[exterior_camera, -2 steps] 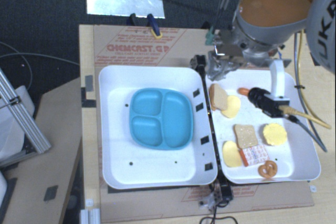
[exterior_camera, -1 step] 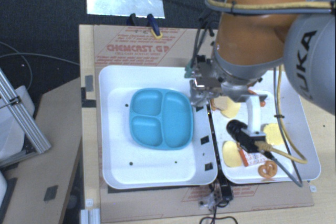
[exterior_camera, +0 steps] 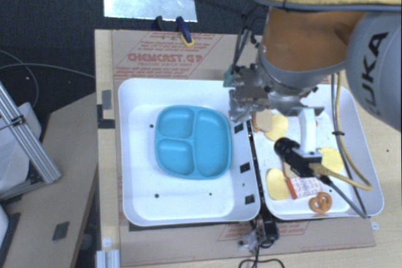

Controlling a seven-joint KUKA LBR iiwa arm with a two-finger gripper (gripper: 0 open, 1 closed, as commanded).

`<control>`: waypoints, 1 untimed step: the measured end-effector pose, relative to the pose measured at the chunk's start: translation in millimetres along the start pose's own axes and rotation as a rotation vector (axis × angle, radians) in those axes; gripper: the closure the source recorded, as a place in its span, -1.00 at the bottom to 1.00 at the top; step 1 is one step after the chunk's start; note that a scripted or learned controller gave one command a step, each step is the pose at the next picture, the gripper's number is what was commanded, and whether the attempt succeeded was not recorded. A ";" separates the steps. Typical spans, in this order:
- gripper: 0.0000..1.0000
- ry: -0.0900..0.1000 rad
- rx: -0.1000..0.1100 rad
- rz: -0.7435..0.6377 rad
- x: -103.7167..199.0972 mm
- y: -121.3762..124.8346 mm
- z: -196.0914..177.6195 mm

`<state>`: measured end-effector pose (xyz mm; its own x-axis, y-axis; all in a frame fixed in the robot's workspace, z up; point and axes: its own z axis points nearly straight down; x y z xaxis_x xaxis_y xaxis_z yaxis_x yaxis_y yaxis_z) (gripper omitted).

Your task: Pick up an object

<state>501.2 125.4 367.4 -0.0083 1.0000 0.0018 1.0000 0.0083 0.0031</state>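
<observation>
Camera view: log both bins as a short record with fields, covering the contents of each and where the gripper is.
left bin: one blue divided plate, lying flat near the middle
right bin: three pale yellow discs, a red-and-white packet, a brown pretzel-shaped piece
gripper: above the seam between the bins, toward their far side
task state: no object seen lifted yet

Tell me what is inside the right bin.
It holds yellow round pieces, a pretzel and a red-white packet. The arm covers the far part of the right bin, so anything there is hidden.
</observation>
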 end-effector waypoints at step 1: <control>1.00 0.001 -0.002 -0.005 0.2 0.7 -10.7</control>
<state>501.8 125.6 378.1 -0.0132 0.9999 0.0025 0.9999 0.0132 0.0050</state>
